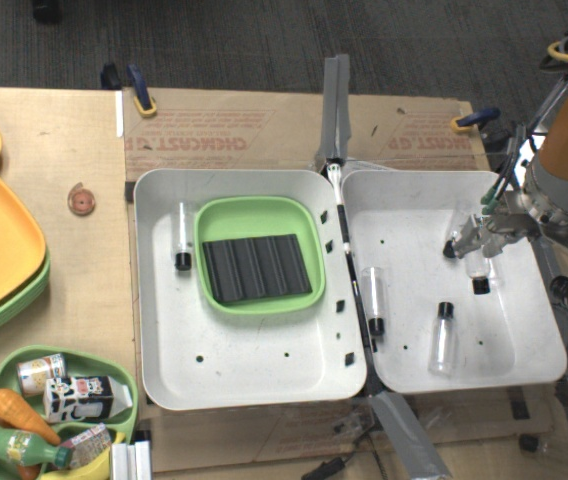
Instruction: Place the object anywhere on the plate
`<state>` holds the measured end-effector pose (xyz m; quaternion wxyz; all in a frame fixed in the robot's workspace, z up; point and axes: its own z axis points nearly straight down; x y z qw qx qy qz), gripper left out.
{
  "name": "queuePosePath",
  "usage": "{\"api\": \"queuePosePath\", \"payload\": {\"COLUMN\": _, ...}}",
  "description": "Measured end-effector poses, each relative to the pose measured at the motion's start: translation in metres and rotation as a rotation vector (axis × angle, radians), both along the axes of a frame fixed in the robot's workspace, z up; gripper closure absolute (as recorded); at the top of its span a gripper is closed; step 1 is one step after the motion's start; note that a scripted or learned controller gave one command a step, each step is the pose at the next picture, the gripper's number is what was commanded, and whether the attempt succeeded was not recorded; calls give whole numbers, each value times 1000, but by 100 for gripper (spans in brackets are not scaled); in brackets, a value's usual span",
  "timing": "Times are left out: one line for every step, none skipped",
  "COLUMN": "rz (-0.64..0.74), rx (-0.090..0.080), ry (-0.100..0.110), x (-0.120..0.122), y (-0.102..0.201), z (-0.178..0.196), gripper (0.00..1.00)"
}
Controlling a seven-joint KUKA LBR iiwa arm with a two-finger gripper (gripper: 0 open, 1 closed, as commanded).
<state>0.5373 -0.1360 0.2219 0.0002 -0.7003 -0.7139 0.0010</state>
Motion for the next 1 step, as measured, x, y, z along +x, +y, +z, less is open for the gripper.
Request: {"api": "queuePosePath", "payload": {"rz": 0, "rx": 0, "ry": 0, "x": 0, "y": 0, "z": 0, "gripper": 0}}
